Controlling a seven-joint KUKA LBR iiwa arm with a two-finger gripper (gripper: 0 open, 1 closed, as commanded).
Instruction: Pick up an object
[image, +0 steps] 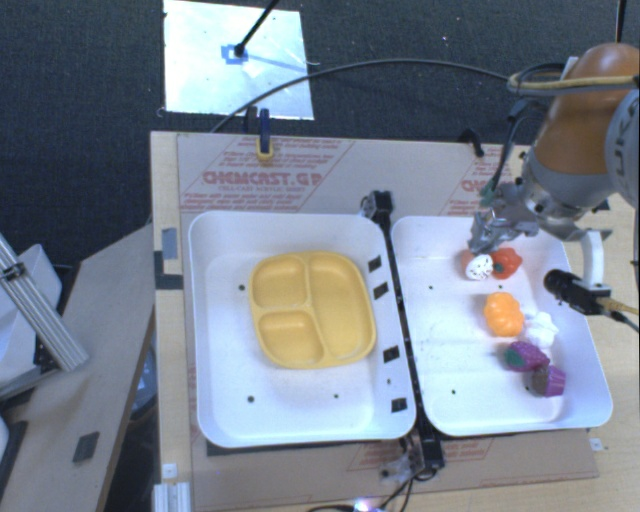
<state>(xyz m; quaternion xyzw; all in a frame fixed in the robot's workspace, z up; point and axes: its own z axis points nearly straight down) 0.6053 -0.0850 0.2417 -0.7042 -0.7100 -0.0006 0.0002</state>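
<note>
The gripper is lowered at about one o'clock in the right bin, just above a small white-and-red toy; nothing can be seen held. The approach step appears to be in hand: a short descent onto the toy and a firm closure would be called for next. An orange toy lies at three o'clock and purple pieces at four o'clock. A yellow divided tray is set centrally in the left bin. The bins are borne on a board-covered bench, dark flooring beyond.
</note>
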